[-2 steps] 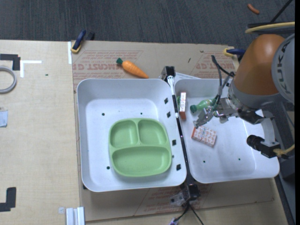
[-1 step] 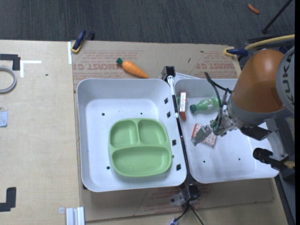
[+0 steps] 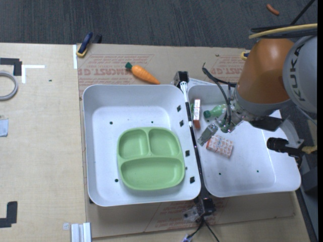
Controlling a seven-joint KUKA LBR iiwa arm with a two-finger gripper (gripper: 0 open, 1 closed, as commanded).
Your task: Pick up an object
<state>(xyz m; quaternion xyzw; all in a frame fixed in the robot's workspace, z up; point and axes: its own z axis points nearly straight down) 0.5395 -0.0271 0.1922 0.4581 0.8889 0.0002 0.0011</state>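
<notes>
Over the right bin (image 3: 282,180) your gripper (image 3: 225,124) is hovering low among a green item (image 3: 216,111), a grey packet (image 3: 207,134) and a red-patterned pack (image 3: 220,145). Whether the fingers are spread or pressed together, you cannot tell. You are risking a miss: the objects are lying close together, so a descent may nudge them apart or catch two.

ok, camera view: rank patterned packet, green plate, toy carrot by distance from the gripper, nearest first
Gripper sits over the right bin.
1. Patterned packet, right bin, just below it.
2. Green plate, left bin.
3. Toy carrot, on the cardboard above the left bin.
</notes>
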